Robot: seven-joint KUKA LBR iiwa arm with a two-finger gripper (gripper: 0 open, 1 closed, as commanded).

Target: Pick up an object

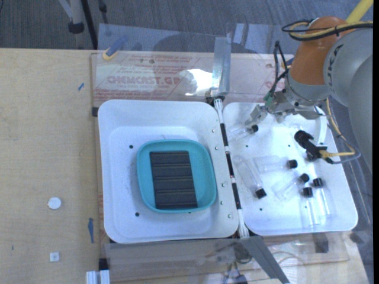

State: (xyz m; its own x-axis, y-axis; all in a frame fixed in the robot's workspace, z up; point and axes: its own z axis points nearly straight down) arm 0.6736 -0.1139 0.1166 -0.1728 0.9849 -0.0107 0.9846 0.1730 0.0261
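Claw (256, 123) near right bin (343, 218) far-left corner, grip state unreadable; centre over one clear vial (247, 171) before descending.

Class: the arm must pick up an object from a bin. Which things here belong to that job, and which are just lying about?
Job: gripper; clear vials with black caps in the right bin; teal tray in the left bin.
Lying about: white disc; clear sheet.

a robot lab, a big grey robot arm with an orange band (314, 52), two shallow white plastic bins (112, 158) side by side on a plain wooden bench (41, 129), yellow cables (361, 7), grey carpet floor (177, 5)
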